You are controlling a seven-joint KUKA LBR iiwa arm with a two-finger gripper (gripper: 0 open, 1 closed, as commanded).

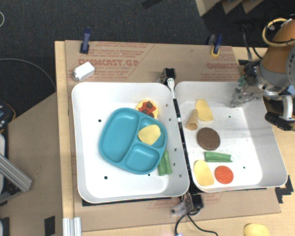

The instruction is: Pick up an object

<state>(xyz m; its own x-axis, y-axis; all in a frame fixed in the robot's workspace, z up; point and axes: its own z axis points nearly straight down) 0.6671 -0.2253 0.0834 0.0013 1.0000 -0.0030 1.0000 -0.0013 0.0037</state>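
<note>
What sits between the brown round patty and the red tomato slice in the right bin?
In the camera view, a green bean pod lies between the brown round patty and the red tomato slice.

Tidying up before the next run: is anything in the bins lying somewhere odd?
Mostly tidy. In the left bin, the pizza slice and a green pod lie on the bin floor against the blue tray, not in its compartments like the yellow piece. Nothing looks spilled or broken.
</note>
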